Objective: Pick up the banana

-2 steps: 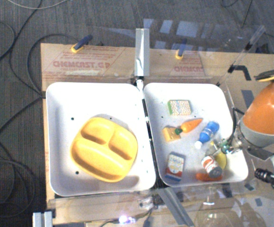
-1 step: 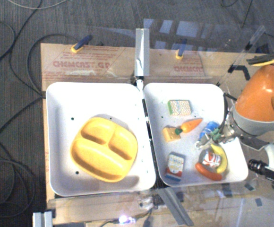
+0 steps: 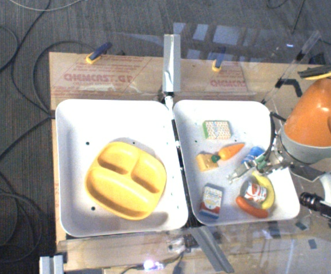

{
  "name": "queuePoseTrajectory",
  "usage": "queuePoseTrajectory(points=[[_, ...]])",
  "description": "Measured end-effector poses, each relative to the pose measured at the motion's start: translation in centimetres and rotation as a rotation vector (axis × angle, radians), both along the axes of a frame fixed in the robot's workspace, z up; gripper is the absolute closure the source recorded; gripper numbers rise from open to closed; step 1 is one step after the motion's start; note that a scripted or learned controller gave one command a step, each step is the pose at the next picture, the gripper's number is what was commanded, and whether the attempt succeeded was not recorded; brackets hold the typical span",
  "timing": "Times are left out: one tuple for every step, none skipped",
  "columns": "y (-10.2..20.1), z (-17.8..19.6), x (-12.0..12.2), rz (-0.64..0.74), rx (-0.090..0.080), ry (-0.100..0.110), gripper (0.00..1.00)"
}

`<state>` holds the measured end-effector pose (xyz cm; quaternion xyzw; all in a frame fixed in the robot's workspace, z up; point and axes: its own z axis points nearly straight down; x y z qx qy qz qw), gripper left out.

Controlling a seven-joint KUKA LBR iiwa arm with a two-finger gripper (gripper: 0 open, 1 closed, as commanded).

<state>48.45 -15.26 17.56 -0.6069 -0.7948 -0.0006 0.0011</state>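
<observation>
The banana [image 3: 265, 188] lies curled in the right bin's front right corner, yellow with a red and white sticker on it. A red sausage-shaped piece [image 3: 251, 206] rests against its front side. My gripper [image 3: 252, 168] hangs low over the right bin [image 3: 188, 153], just behind and to the left of the banana, close to its upper end. The orange band of the arm [image 3: 313, 117] rises behind it at the right.
In the right bin also lie a green-and-white packet [image 3: 217, 129], a carrot [image 3: 231, 151], a yellow-orange piece [image 3: 206, 161], a blue item [image 3: 256, 152] by the gripper, and a small carton [image 3: 211, 200]. The left bin [image 3: 68, 153] holds a yellow divided plate [image 3: 125, 179].
</observation>
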Motion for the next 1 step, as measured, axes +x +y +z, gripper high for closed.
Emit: queuePoseTrajectory(points=[[-6.56, -3.84, -0.10, 0.098, -0.002, 0.001, 0.00]])
